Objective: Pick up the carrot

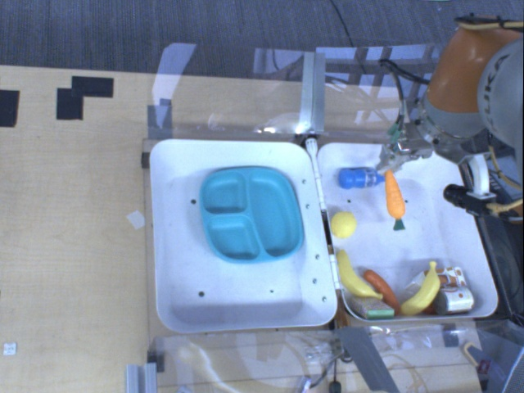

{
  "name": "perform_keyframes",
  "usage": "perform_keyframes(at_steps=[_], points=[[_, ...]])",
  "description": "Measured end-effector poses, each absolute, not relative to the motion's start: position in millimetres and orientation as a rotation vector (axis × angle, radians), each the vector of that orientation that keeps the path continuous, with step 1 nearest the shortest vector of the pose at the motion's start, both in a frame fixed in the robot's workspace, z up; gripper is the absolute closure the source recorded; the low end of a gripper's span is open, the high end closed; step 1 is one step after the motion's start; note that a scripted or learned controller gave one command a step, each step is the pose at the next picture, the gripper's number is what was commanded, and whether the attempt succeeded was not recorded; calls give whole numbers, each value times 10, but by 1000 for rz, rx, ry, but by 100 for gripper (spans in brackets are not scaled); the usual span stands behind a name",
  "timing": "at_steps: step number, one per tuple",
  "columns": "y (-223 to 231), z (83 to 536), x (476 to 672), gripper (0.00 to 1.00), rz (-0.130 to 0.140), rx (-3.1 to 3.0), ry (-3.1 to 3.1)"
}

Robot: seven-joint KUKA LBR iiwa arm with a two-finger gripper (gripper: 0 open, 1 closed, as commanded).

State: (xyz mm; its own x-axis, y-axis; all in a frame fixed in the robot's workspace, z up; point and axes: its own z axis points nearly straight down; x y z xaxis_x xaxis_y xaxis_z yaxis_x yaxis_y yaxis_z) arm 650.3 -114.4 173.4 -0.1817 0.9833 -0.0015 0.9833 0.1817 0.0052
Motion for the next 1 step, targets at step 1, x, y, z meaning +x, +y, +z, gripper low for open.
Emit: perform_keyframes(at_steps=[1], points=[[-1619, 1761, 6707, 100, 6, 1906, 2487]])
